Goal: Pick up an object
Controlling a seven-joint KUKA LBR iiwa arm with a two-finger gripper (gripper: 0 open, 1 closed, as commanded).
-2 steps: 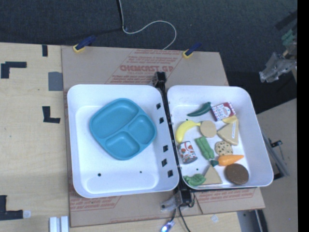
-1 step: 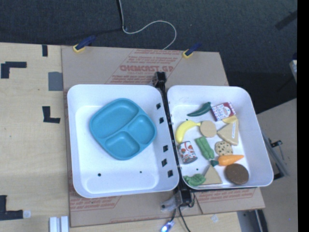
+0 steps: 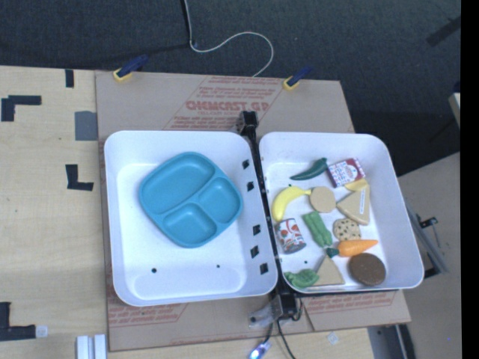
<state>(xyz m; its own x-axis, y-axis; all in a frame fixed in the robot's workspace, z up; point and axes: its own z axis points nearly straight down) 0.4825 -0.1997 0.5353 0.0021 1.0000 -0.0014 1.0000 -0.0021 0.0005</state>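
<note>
Near the right edge, the side your arm reaches in from, you get 1 dark slanted streak [image 3: 443, 32] against the dark floor. It is too blurred to tell what it is, so you cannot read colours, cables, screws or markings from it.

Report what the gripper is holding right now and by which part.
Nothing is seen held. The toy foods, such as the banana and carrot, lie loose in the right bin.
</note>
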